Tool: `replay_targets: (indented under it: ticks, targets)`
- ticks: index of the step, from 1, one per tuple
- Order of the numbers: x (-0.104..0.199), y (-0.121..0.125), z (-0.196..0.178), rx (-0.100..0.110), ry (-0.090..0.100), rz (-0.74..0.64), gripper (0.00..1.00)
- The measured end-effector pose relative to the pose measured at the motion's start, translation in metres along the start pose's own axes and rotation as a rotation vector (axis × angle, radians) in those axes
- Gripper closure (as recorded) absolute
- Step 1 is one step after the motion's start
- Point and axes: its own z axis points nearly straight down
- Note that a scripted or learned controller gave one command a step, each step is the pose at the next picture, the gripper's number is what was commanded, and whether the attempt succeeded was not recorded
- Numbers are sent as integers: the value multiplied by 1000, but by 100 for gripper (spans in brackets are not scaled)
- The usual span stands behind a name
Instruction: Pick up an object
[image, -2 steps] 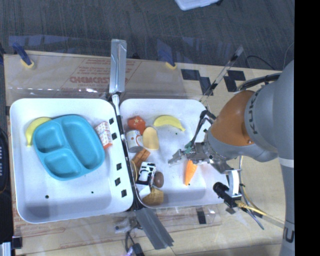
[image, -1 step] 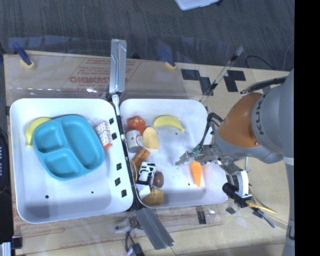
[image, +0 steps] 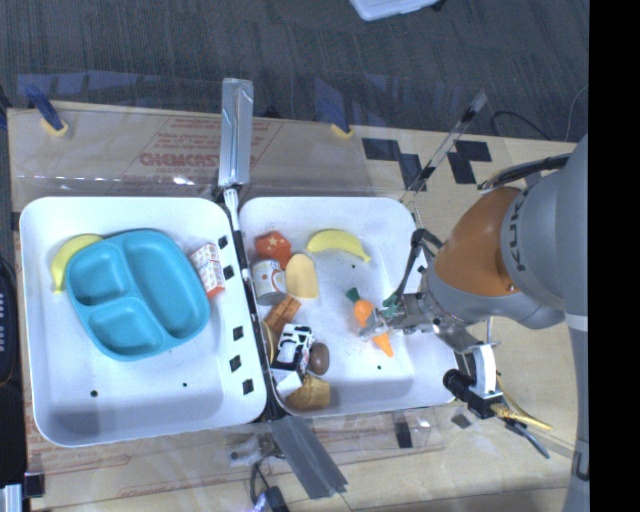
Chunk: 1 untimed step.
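My gripper (image: 388, 316) hangs low over the right side of the right bin (image: 400, 385), coming in from the right under the orange wrist band. Its tip sits between two small orange carrots: one (image: 362, 311) just to its left with a green top, the other (image: 383, 346) just below it. Whether it touches either carrot cannot be made out. Further left in the same bin lie a yellow banana (image: 338, 243), a red tomato (image: 272, 245), a cream pear-shaped piece (image: 301, 277) and a small can (image: 266, 281).
Along the right bin's left wall lie a brown cracker (image: 282, 310), a black-and-white item (image: 293, 348), a brown ball (image: 319, 357) and a bread piece (image: 308, 393). The left bin (image: 60, 400) holds a blue divided plate (image: 140, 290), a yellow banana (image: 68, 256) and a small carton (image: 207, 268).
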Motion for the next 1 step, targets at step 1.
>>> replay_targets:
  ticks: [1]
  targets:
    - [80, -10, -122, -1, 3, -91, 100]
